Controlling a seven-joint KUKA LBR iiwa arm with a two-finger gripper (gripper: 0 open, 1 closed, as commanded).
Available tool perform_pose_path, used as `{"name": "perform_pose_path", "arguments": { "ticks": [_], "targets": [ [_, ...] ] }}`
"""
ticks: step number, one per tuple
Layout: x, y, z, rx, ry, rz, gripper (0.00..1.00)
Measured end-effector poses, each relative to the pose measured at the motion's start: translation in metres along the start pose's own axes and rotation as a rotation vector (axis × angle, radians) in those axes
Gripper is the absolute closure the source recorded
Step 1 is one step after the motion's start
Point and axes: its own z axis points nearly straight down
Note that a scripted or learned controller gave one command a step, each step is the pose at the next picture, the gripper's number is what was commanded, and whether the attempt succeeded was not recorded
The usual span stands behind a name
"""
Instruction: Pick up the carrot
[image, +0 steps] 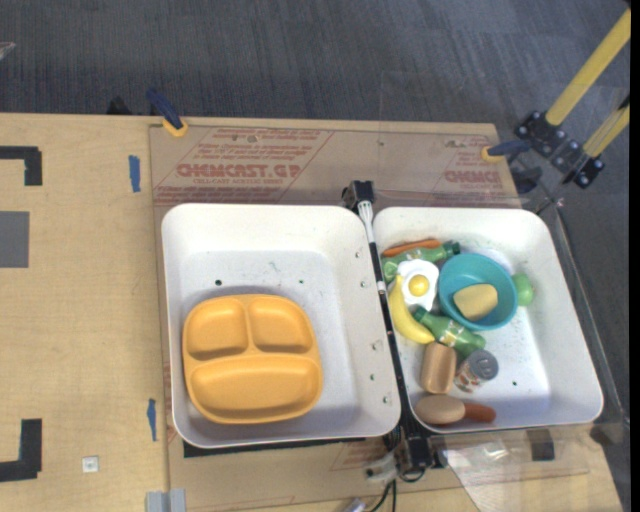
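The carrot (412, 246) is a thin orange stick with a green leafy end. It lies flat near the far-left corner of the right bin (563, 300), just behind a toy fried egg (417, 284) and left of a teal bowl (479, 289). Its orange length is in plain sight, with nothing lying on top of it.
The right bin also holds a banana (402, 316), a green vegetable (441, 329), a brown cylinder (437, 367), a small can (479, 368), a brown bun (440, 408) and a red sausage (479, 411). A yellow divided tray (252, 357) sits in the left bin (260, 245).
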Motion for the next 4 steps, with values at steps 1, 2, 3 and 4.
{"name": "perform_pose_path", "arguments": {
  "ticks": [1,2,3,4],
  "targets": [
    [0.000,0.000,0.001,-0.001,0.001,0.000,0.00],
    [-0.002,-0.001,-0.013,0.007,-0.010,0.000,1.00],
    [-0.003,-0.001,-0.012,0.005,-0.009,0.000,0.00],
    [-0.011,0.007,-0.012,-0.005,0.008,0.012,0.00]
  ]
}}
